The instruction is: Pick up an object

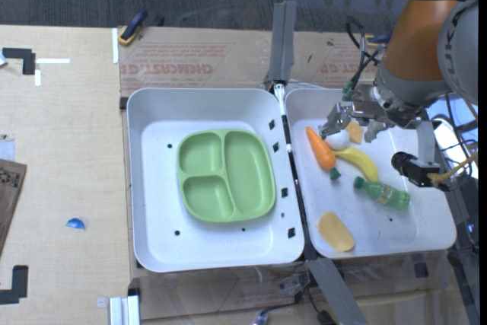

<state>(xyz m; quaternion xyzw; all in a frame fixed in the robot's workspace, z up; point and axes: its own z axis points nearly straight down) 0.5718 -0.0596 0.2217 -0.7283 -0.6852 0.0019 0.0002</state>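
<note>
- A divided plate (226,175) sat in the left bin (144,186).
- In the right bin (426,228), a carrot (320,148) lay at the banana's (358,160) 9 o'clock, a bottle (383,193) at its 5 o'clock.

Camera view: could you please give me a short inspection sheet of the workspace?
Surface: two white bins side by side on a bench.
Job's things: right bin holds carrot, banana, green bottle, yellow chip, white piece.
Clutter: green divided plate in left bin.
Gripper: gripper low over the white piece; grip unclear.
Cables: black cables by the arm.
Surroundings: cardboard, blue bit.
</note>
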